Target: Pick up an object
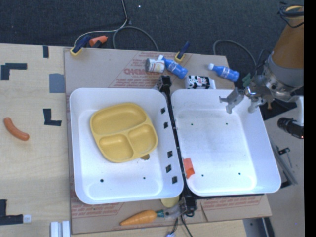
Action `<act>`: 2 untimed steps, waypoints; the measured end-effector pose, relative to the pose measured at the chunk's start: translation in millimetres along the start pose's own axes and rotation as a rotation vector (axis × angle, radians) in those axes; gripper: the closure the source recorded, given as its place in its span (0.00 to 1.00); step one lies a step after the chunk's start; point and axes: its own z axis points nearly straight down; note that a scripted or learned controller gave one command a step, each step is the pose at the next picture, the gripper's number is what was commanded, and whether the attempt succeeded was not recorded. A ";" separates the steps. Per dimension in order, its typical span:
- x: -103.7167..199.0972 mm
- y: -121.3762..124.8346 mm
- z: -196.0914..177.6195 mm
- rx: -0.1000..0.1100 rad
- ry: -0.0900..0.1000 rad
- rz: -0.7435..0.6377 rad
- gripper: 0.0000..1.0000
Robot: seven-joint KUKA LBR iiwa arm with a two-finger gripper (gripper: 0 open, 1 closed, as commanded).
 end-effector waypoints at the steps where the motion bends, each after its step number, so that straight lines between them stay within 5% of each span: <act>1: 16.5 -30.5 190.8 0.005 0.001 0.000 0.00; 2: 36.7 57.4 187.4 -0.007 -0.003 -0.003 0.00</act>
